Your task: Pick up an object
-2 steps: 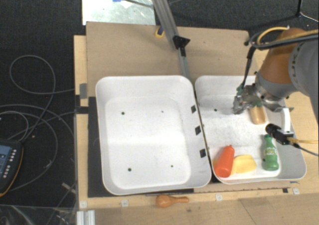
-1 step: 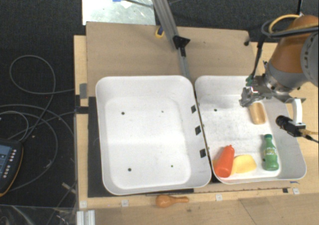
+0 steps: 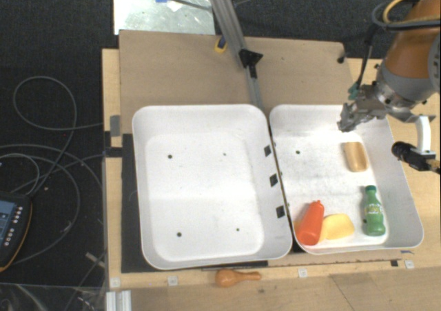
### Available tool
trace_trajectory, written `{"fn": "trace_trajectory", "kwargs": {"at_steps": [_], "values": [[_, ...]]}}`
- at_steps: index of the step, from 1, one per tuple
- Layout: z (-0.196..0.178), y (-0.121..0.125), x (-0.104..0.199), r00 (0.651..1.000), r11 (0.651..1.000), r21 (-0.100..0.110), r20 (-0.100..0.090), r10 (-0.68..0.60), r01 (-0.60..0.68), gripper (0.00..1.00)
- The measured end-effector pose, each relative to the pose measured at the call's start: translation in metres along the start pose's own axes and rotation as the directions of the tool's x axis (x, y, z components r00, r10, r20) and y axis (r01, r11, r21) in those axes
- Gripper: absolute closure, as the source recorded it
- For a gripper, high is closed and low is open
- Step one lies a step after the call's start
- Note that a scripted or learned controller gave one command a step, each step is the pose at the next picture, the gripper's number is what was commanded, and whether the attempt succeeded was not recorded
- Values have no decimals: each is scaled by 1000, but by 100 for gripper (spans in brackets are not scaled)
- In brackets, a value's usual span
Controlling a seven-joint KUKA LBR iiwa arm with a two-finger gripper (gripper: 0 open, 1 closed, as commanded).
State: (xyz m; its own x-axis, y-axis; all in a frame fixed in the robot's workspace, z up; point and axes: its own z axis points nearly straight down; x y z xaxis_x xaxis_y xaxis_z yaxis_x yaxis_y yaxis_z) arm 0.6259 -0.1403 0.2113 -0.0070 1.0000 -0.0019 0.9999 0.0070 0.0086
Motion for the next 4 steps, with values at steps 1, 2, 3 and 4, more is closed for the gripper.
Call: {"fn": "trace_trajectory", "kwargs": {"at_steps": [1, 2, 3, 4], "values": [[-27, 2, 0, 1000, 1000, 3, -1, 0, 0, 100], [-36, 5, 51, 1000, 1000, 5, -3, -4, 4, 100], [-24, 6, 111, 1000, 1000, 8, -5, -4, 4, 100], [-33, 5, 164, 1000, 1000, 6, -4, -4, 4, 100]]}}
